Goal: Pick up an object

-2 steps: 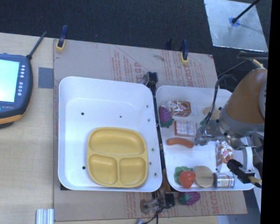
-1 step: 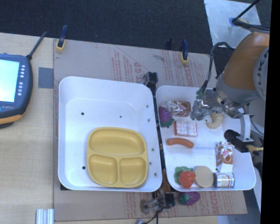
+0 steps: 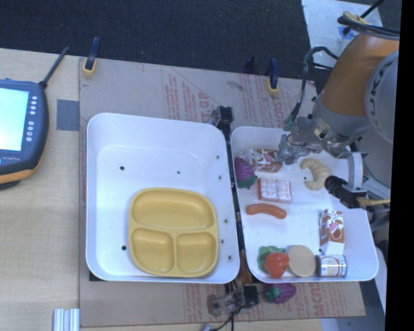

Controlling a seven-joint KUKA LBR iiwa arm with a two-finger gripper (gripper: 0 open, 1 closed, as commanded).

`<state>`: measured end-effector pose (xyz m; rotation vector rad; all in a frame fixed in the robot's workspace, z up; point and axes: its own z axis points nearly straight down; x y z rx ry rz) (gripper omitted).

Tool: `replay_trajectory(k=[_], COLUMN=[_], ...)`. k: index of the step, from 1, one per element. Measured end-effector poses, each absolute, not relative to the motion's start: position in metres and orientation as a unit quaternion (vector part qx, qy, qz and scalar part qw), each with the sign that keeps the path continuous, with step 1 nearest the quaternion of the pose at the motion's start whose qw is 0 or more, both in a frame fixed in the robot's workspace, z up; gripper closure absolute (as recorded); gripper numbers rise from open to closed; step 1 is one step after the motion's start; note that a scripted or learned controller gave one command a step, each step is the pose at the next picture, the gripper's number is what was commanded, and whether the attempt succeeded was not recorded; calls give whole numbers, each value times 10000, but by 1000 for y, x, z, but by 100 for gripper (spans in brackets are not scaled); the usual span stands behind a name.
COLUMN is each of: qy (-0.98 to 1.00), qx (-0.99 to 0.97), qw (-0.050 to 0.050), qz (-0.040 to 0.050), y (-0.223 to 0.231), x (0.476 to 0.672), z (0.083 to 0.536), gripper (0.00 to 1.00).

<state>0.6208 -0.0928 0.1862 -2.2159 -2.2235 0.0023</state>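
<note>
Your claw (image 3: 291, 150): far end of right bin (image 3: 369, 239), over snack packet (image 3: 264, 158) | grip: you cannot tell | croissant (image 3: 316, 172) just right

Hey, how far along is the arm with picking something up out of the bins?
Early stage. Done: the arm has reached the far end of the right bin, with its tool low beside the small packet. In hand: nothing visibly lifted. Left: grasping and raising an item; the hot dog, croissant and can all lie in the bin.

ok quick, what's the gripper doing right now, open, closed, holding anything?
Gripper: cannot be told; it is low over the right white bin, beside the red-and-white packet.
</note>
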Motion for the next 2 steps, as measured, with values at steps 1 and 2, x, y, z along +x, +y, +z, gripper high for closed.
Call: replay_trajectory(k=[1,2], qy=[-7085,-7085], qx=[-7057,-7057], qw=[15,14], qz=[20,18], y=[-105,-105], x=[568,568], z=[177,178], gripper=[100,0])
